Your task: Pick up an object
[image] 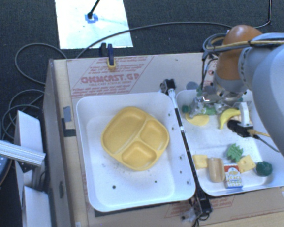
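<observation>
Objects for picking lie in the right bin [281, 175], where the arm [269, 69] has its wrist low over the bin's far end. The gripper [204, 105] sits among a small cluster there: a pale yellow flat piece [198, 120] just below it, a green bit [210, 111] beside it, and a banana [227, 116] a little nearer the viewer's right. Whether the pincer is spread, closed, or clasping anything cannot be told; its metal tip blurs into the toys beneath. The step in hand looks like the descent or the grasp itself at that cluster. The next move would call for a firm closing on one piece and a straight lift clear of its neighbours, which crowd close enough to be dragged along. Toward the near end of the same bin lie a yellow block [200, 161], a tan cylinder [216, 169], a small printed box [233, 176], a green leafy toy [234, 151] and a dark green lump [263, 168], all well apart from the gripper. The left bin [96, 188] holds a yellow divided plate [135, 138]. The arm's bulk hides the right bin's far right corner.
</observation>
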You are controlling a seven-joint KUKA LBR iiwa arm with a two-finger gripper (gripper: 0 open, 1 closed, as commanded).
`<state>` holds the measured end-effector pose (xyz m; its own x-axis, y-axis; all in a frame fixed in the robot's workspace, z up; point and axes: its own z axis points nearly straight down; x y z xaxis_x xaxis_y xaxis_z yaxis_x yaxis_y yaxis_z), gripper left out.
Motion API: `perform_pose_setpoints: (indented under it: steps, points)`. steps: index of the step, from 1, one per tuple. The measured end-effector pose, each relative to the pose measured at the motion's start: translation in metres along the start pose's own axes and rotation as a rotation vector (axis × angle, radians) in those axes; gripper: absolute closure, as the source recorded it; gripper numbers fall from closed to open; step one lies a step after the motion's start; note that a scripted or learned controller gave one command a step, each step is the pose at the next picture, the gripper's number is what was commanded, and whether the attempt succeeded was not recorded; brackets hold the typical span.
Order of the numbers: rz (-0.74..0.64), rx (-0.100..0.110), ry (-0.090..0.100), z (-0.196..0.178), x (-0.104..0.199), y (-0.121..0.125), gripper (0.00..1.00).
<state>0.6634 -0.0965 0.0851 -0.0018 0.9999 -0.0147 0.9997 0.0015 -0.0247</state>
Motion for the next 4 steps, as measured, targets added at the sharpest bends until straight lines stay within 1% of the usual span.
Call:
perform_pose_setpoints:
  steps: [1,4]
  points:
    - [0.000,0.000,0.002,0.0001,-0.0006,0.0001,0.00]
    - [-0.001,0.000,0.002,0.0001,-0.0005,0.0001,0.00]
